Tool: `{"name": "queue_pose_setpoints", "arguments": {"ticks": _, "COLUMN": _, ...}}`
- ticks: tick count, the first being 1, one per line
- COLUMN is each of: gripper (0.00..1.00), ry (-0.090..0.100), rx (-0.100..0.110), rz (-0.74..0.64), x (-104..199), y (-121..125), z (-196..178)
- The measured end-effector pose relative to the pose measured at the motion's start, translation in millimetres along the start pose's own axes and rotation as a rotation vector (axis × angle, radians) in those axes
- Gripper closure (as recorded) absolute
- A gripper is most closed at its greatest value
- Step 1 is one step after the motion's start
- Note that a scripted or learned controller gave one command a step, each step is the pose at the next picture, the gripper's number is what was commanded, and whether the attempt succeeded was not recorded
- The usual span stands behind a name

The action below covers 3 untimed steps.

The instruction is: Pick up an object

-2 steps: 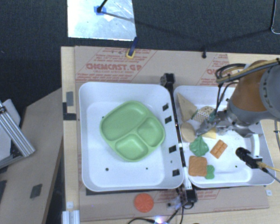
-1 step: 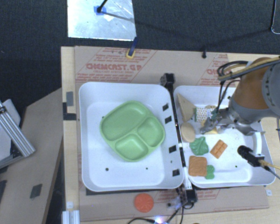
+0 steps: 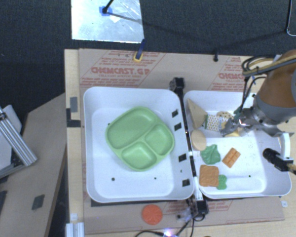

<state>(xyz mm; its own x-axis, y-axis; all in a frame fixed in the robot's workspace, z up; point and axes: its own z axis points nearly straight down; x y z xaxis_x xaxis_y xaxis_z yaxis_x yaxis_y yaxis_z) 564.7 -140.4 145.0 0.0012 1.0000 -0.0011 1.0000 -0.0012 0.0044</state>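
Arm reaches from right, pincer point(image 3: 233, 127) low over right bin's point(image 3: 276, 186) far side, at patterned packet point(image 3: 218, 121); finger state cannot be told. Toy foods cluster near divider, likely pick targets. Green divided plate point(image 3: 139, 138) fills left bin point(image 3: 96, 181).

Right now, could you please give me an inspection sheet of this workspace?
Surface: bench bearing two white bins, left bin and right bin, side by side.
Job's things: in the right bin, a green leafy piece, an orange block, a tan square, a beige wedge.
Clutter: green divided tray in the left bin; orange disc on the front edge.
Hand: hand low over the right bin's back area; grip state unclear.
Cables: on the arm.
Surroundings: dark floor, foil sheet.
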Motion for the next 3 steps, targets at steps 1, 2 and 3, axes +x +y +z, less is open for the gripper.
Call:
{"name": "queue_pose_setpoints", "arguments": {"ticks": 1, "gripper": 1.0, "ry": 0.0, "rx": -0.003, "rz": -0.005, "x": 2, "y": -5, "z": -62}}
{"name": "queue_pose_setpoints", "arguments": {"ticks": 2, "gripper": 1.0, "ry": 0.0, "rx": 0.001, "rz": -0.006, "x": 1, "y": -4, "z": -81}}
{"name": "queue_pose_setpoints", "arguments": {"ticks": 3, "gripper": 1.0, "ry": 0.003, "rx": 0.003, "rz": -0.011, "x": 55, "y": -20, "z": -90}}
